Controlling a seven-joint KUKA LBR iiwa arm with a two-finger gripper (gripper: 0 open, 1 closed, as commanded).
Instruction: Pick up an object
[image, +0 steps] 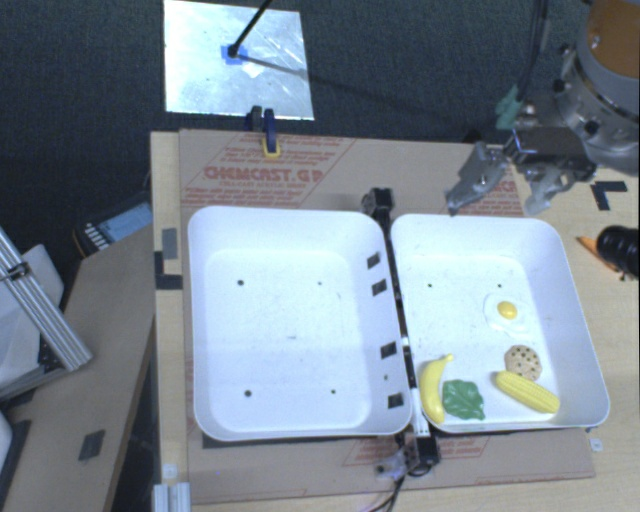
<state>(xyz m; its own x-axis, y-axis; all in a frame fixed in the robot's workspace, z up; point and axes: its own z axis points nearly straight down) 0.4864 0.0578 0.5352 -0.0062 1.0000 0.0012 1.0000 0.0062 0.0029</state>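
end effector (510, 190): two fingers splayed wide apart, nothing between them; hangs above the far rim of the right bin, clear of the contents, so likely staged for a descent
fingers (472, 185): grey, angled outward; the other one sits near the bin's far right corner
arm (600, 70): grey with orange band, comes in from the right, wrist held high over the bench
right bin (570, 300): white, shallow, holds all the pickable items, bunched at the near end
fried egg (506, 310): flat, lies alone mid-bin, closest to the end effector; thin, probably hard to pinch
cookie (522, 361): round, just above the corn
corn cob (527, 392): yellow, lies slanted near the front right corner
banana (434, 388): curved, against the divider side, touching the green leaf
green leaf (463, 400): flat, between banana and corn
left bin (210, 300): white, beside the right one, the two joined by clips along the middle
bench (300, 165): cardboard sheet under both bins
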